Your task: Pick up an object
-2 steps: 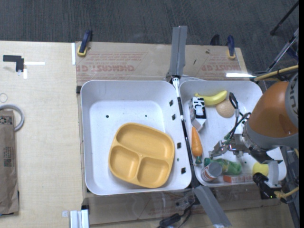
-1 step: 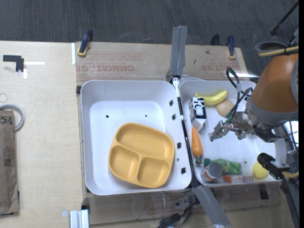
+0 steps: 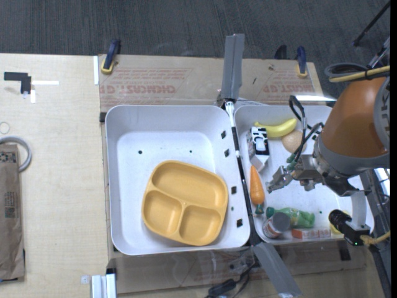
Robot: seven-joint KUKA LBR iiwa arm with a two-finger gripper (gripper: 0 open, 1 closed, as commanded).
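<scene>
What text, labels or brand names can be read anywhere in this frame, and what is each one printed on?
"CHEMCO GP", or close to it: red print, repeated and upside down, on the cardboard sheet behind the bins; the letters are blurred, so the reading is unsure.
Black and white box in the right bin: printed marks, too small to read.
Brown paper bag at the left edge: dark print, too blurred to read.
Bottle in the right bin: label unreadable.

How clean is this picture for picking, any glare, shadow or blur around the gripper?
Camera view: light is even and soft; the yellow tray is sharp, casting only a faint shadow in the left bin. The white bin floors look bright but not blown out. The gripper over the right bin is small and slightly soft, so its fingers are hard to read. The carrot and banana stay distinct.
</scene>
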